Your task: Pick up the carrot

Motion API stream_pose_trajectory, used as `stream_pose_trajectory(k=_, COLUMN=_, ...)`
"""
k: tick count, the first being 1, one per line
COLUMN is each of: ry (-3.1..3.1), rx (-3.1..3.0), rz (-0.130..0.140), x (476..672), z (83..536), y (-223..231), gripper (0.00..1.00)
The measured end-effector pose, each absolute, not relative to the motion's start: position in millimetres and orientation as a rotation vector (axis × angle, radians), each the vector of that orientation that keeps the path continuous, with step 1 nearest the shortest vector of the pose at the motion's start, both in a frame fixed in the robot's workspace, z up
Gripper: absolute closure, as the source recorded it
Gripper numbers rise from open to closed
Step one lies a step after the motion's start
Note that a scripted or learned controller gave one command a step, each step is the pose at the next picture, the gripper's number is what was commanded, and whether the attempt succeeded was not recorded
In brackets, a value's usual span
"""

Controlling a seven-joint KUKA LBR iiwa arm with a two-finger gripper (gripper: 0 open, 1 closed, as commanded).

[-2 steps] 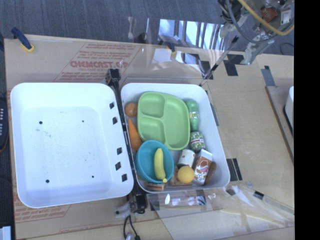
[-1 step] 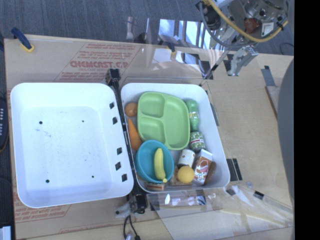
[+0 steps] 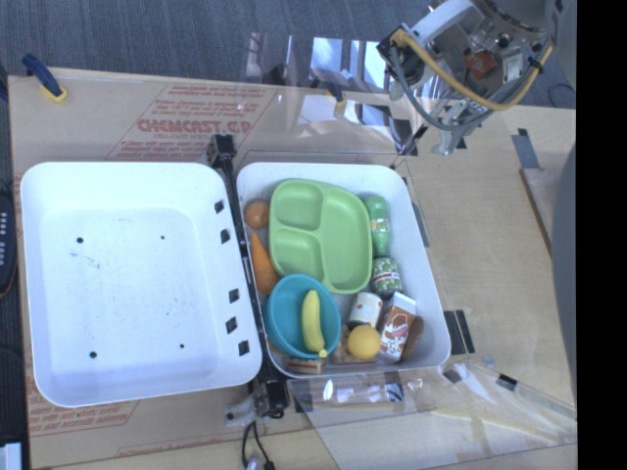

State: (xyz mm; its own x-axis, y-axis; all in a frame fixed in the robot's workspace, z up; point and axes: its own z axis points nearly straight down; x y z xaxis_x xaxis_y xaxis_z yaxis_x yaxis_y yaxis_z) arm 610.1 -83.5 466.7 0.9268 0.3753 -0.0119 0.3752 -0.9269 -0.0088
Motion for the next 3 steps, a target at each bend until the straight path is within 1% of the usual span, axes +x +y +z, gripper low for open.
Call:
stream_pose_trajectory(k=1, ry=-0.333, rx=-3.122, rz=0.026, x=590.8, z=473.9, y=-81.1, gripper=0.00)
stream_pose_trajectory(k=2, ry=-0.341, rx=-3.128, rz=0.036, x=591.1, z=484.4, y=-80.7, gripper=1.00)
stream_pose_trajectory(k=3, ry=-0.341, rx=-3.128, rz=0.034, x=591.1, z=484.5, y=-80.6, gripper=0.00)
